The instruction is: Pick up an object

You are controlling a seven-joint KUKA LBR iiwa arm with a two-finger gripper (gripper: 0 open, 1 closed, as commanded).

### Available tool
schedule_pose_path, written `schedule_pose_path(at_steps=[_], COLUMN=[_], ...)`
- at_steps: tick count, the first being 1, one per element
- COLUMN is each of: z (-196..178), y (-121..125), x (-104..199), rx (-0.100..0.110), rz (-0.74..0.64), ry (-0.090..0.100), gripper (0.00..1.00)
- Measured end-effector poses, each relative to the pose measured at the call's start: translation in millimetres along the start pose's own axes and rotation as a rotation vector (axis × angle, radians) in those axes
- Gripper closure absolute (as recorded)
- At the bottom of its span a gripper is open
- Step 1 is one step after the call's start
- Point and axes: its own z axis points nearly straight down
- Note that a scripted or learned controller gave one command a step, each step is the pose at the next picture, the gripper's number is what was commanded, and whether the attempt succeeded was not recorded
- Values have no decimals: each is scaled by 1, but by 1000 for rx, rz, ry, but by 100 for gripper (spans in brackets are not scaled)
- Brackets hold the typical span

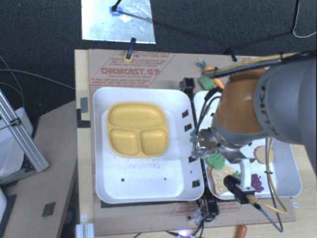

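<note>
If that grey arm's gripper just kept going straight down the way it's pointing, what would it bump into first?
Probably the small green toy lying beside a yellowish one in the right white bin. The gripper sits just above them, though the arm hides much, so depth is uncertain.

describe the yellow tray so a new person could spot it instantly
Start at the left white bin, the one away from the arm. The yellow tray lies flat in its upper half: pale yellow, rounded, with one wide compartment above two smaller ones. It is the largest item in either bin.
</note>
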Motion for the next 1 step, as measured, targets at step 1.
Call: schedule_pose_path(at_steps=[1], z=[-62], y=[13], x=[65], rx=[-22], rz=[-6], ry=[3], gripper=[100])
